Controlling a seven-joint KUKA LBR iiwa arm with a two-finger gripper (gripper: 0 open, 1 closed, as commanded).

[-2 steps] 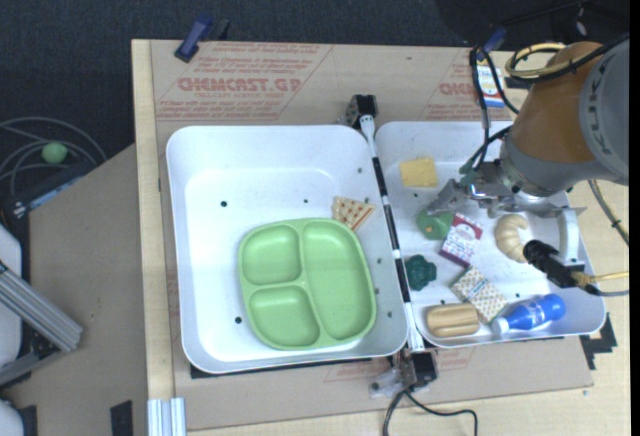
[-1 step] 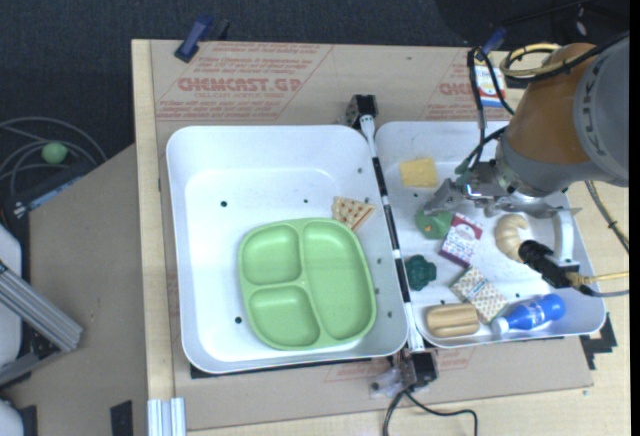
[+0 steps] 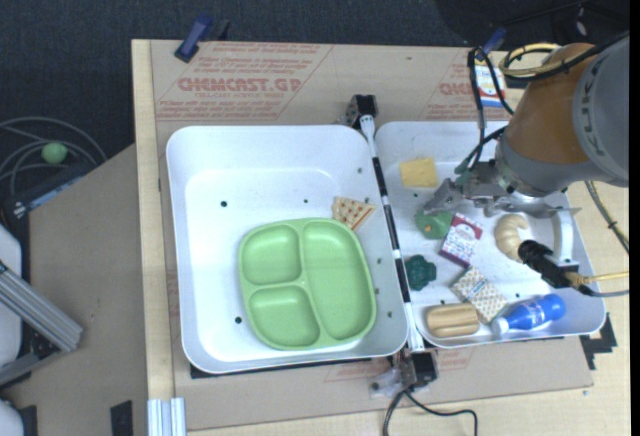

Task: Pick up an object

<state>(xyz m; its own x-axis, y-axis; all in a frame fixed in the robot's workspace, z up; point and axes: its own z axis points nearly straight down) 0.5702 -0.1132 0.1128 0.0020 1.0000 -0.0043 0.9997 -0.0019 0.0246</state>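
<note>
Grey arm's gripper (image 3: 452, 204) hangs low over the right bin (image 3: 585, 324) (fingers' state: cannot tell), likely going for the small green toy (image 3: 436, 222) just below it, yellow block (image 3: 419, 172) at its 11 o'clock.

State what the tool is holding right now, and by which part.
Cannot be told: the tool is low in the right bin beside a green toy, but no grasp shows.

The counter (image 3: 300, 74) is a pale board with red print showing behind the left bin (image 3: 200, 184). That bin rests on it, and the right bin (image 3: 400, 139) sits touching the left bin's right side. A blue clip (image 3: 195, 37) lies at the counter's back edge, behind the left bin.
</note>
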